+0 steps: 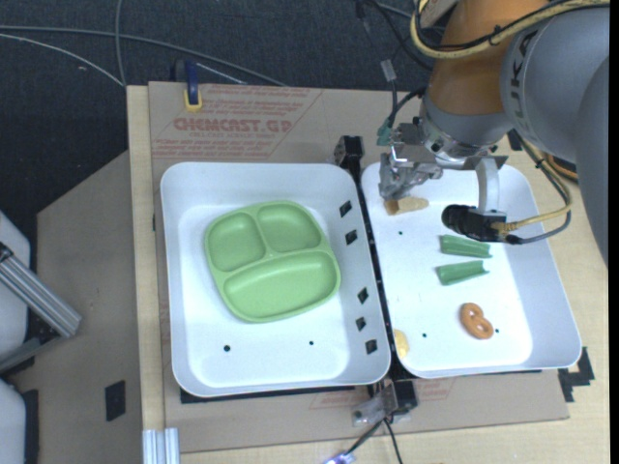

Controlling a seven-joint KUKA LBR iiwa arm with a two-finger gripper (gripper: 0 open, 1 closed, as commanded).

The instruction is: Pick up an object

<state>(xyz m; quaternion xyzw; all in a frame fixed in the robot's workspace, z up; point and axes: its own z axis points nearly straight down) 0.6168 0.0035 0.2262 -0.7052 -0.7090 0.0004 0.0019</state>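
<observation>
Hovering low over the right bin (pixel 542 351), the jaws (pixel 398 193) sit just above a small tan piece (pixel 410 204) near the bin's far-left corner; how far open they stand I cannot tell. Descending straight, centred on it, should suit best.

Dark carpet around a brown-topped table

The table (pixel 242 114) carries a brown sheet printed with red lettering (held by a blue clamp (pixel 193 83) at its far edge). Thin cables (pixel 126 27) trail over the dark carpeted floor (pixel 68 114); an aluminium rail (pixel 34 288) lies at left.
</observation>
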